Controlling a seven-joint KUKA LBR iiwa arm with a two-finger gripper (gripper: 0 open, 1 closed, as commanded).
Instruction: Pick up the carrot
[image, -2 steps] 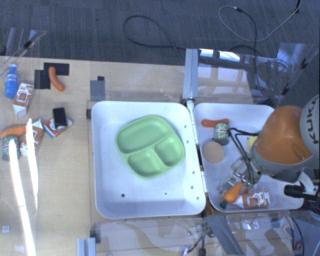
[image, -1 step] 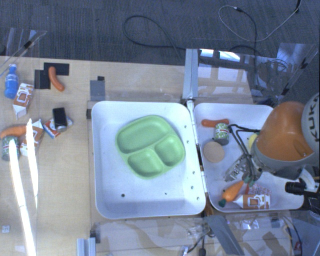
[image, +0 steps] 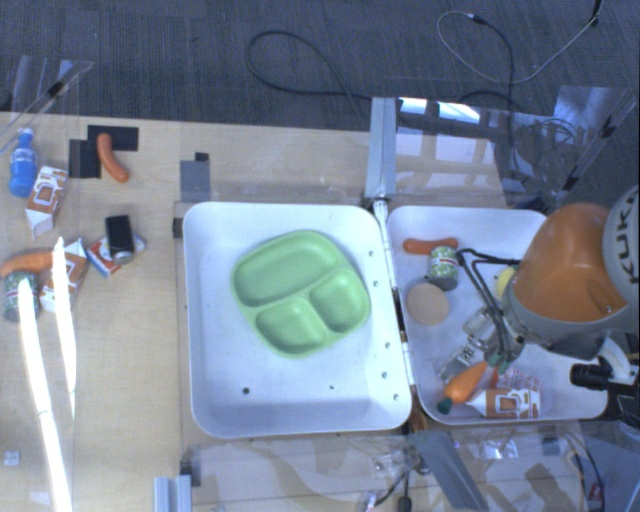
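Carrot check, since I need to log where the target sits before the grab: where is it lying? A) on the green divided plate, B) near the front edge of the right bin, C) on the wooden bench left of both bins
B: the carrot lies near the front edge of the right bin, beside a small carton, with the gripper just above it.
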